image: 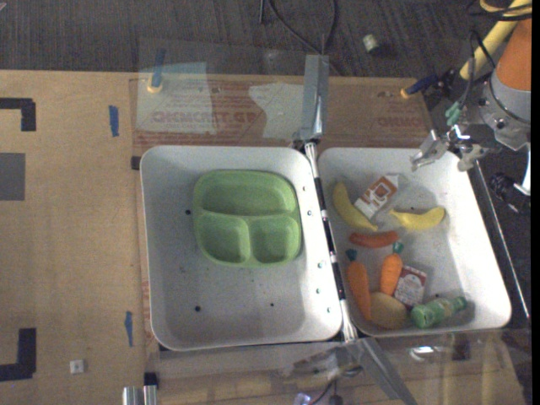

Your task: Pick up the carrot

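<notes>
From my feed I see a light wooden bench carrying black square markings at its left edge and short strips of blue tape. Beyond its far edge lies dark grey carpeted floor, where a black cable loops. Soft, even light falls across everything, casting faint shadows

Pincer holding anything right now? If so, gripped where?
Nothing held. The pincer hovers open over the right bin's upper right corner, apart from both carrots.
</notes>
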You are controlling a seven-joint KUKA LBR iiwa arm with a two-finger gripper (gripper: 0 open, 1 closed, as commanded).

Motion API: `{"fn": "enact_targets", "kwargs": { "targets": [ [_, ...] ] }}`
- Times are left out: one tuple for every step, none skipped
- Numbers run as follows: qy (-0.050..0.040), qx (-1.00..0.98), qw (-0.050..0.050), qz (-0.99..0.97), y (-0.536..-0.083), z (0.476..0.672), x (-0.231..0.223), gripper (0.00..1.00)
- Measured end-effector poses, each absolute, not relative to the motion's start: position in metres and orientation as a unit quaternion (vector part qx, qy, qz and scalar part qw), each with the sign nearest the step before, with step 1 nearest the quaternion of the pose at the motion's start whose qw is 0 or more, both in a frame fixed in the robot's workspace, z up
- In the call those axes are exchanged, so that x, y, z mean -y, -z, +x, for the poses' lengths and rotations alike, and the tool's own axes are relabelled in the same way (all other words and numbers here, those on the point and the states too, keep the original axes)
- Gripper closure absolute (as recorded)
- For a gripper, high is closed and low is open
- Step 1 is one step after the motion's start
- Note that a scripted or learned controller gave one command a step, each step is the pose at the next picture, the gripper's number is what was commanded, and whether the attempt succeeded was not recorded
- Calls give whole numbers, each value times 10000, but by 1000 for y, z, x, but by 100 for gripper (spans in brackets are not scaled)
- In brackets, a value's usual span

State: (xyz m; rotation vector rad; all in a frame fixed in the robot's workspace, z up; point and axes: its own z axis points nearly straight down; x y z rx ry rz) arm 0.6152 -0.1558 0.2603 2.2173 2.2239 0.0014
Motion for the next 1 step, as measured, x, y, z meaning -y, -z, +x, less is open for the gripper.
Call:
{"fn": "enact_targets", "kwargs": {
  "targets": [
    [-27, -7394, 29, 6732, -89, 533, 125, 0]
  ]
}}
